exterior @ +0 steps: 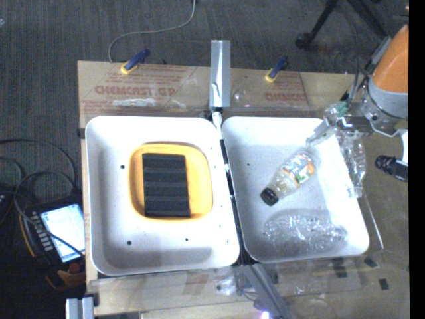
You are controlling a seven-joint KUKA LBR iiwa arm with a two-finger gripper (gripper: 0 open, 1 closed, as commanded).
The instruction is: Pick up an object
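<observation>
A small bottle lay tilted in the middle of the right bin, its black cap toward the left bin. The gripper hung over the right bin's far right corner, above and right of the bottle and apart from it; if it was open or closed, I cannot tell.

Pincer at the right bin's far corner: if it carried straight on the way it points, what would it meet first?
Probably the clear plastic bottle. The pincer slants down-left from the right bin corner toward the bottle's base. Depth is unclear, so it might meet the bin floor first.
</observation>
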